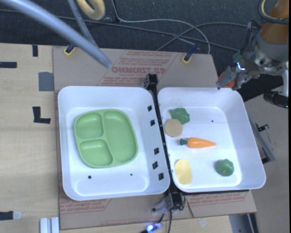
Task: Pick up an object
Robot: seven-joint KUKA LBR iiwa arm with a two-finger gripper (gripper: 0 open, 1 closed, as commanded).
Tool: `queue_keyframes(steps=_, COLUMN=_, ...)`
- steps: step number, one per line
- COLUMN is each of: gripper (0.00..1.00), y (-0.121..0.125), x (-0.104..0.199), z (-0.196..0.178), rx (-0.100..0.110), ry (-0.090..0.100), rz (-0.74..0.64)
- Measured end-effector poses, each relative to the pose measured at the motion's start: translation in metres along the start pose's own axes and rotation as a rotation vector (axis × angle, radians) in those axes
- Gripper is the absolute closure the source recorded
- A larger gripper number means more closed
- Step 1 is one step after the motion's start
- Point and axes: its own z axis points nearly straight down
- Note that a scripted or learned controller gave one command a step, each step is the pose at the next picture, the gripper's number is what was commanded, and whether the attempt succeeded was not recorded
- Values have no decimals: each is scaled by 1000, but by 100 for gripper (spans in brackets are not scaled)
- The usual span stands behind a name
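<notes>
Camera view: desk with two white bins.
Left bin: holds a green divided plate, likely a drop-off spot.
Right bin: green leafy piece, tan disc, carrot, yellow piece, green pepper, lying apart, so each seems reachable.
Pincer: above the right bin's far corner, grips nothing; open or closed cannot be told.
</notes>
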Motion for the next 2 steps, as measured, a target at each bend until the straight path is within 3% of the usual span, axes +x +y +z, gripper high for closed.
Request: queue_keyframes(steps=2, gripper=100, y=-43, x=100, z=26, rx=9, ry=2, rz=-2)
